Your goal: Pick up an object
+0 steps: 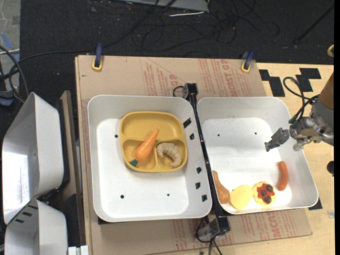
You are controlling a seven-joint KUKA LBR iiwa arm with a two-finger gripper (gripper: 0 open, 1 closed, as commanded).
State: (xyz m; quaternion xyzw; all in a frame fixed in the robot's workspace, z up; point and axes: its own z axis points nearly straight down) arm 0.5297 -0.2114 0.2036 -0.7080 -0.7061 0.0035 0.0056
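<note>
The tabletop, a brown board clamped at its far edge, spreads out to the left of the fingers and under them, carrying two shallow white bins side by side. The right bin lies directly beneath the fingers; the left bin sits well off to their left, holding a yellow divided plate with a toy carrot and a pale curled shrimp-like piece in its compartments. The grey arm comes in from the right, and its fingers hover over the right side of the right bin; whether they are spread or closed cannot be told from this angle, and nothing is seen between them. Nearest to them, just toward the camera and slightly right, lies a small orange-red sausage, the likeliest thing to pick. It looks like light, stiff toy plastic, smooth and rounded, so it may roll or slip; closing across its narrow middle seems best. Further toward the camera and left of the fingers sit a small red-and-yellow pizza-like piece, a pale yellow disc and an orange-brown drumstick-shaped piece, along the bin's near wall.
</note>
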